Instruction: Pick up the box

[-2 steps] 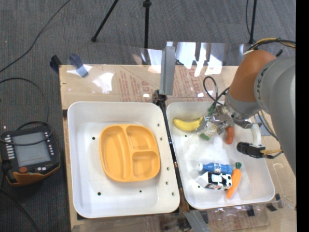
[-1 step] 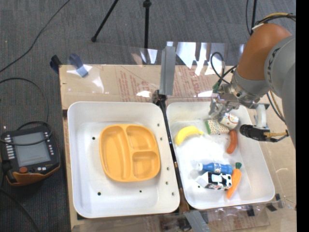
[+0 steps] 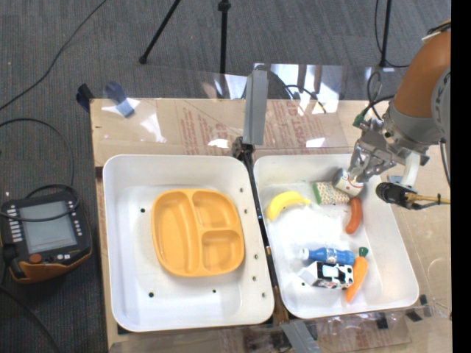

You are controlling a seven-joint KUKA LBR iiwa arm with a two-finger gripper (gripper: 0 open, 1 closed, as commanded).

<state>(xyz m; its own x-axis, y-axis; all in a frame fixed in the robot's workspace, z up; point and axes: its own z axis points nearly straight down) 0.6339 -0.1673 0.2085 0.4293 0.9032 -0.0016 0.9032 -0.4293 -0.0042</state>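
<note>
A small box point(image 3: 329, 192), pale and speckled with a green end, lies on its side near the back of the right bin point(image 3: 390, 271). My gripper point(image 3: 356, 178) hangs from the grey arm with the orange band, its tip right at the box's right end and touching or nearly touching it. The box rests low, at the bin floor. A black-and-white cow-print carton point(image 3: 333, 274) lies towards the front of the same bin.
The right bin also holds a banana point(image 3: 285, 203), a red sausage point(image 3: 354, 216), a blue bottle point(image 3: 329, 255) and a carrot point(image 3: 357, 276). A yellow divided plate point(image 3: 197, 232) sits in the left bin point(image 3: 121, 271). A teach pendant point(image 3: 44, 234) lies on the floor at left.
</note>
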